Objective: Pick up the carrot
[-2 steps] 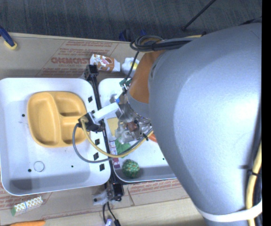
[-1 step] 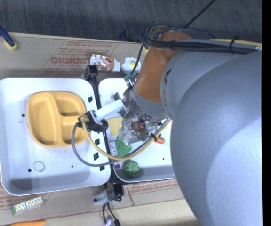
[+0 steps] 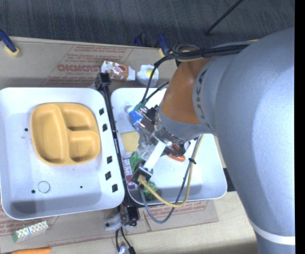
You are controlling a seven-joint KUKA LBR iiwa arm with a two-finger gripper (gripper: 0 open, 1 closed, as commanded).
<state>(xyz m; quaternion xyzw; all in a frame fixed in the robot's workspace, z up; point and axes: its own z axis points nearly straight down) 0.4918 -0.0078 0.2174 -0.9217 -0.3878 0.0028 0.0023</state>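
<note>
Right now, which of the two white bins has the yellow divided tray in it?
The left bin holds the yellow tray. The right bin instead has the arm reaching down into it among small items.

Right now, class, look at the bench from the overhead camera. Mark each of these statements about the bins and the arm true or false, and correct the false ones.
1. A yellow divided tray lies in the left bin. True.
2. The arm reaches over the left bin. False: it reaches over the right bin.
3. The yellow divided tray holds a carrot. False: its compartments hold nothing.
4. The arm has an orange band above its wrist. True.
5. The two bins stand side by side on the bench. True.
</note>
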